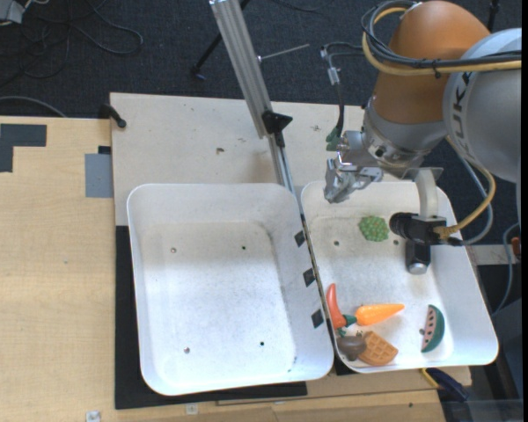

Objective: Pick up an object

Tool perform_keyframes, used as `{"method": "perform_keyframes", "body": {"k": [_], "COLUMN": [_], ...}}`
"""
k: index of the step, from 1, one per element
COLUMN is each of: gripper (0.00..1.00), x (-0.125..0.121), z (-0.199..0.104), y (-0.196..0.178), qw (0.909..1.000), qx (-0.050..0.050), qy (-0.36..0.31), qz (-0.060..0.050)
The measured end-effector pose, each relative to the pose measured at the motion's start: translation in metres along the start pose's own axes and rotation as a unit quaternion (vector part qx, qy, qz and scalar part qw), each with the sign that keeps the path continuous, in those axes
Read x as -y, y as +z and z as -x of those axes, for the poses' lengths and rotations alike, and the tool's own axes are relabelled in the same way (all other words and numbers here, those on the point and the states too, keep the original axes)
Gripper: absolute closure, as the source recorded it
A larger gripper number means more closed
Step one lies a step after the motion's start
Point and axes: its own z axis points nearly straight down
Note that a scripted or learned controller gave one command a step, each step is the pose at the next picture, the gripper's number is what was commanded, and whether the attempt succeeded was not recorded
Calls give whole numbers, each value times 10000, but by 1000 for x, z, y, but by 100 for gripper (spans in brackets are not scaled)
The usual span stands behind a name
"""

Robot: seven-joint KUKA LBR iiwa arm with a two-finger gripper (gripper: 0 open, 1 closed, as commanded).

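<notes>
Right bin (475, 315): carrot (380, 312) lies flat, long axis left-right, tip pointing right. Tool (341, 183) above; finger state unclear.

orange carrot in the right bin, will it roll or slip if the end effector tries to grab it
The orange carrot looks tapered and rounded, so it may roll or pivot when nudged. Its smooth, toy-like surface could slip from a pinch near the thin tip. It lies close to the waffle piece, so a push may jostle that too.
</notes>
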Motion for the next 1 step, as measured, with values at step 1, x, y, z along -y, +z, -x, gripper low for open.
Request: {"method": "perform_keyframes", "body": {"k": [1], "gripper": [100], "x": [0], "z": [-54], "y": [20], "qw": [10000], "qx": [3], "qy": [4], "qz": [-6]}}
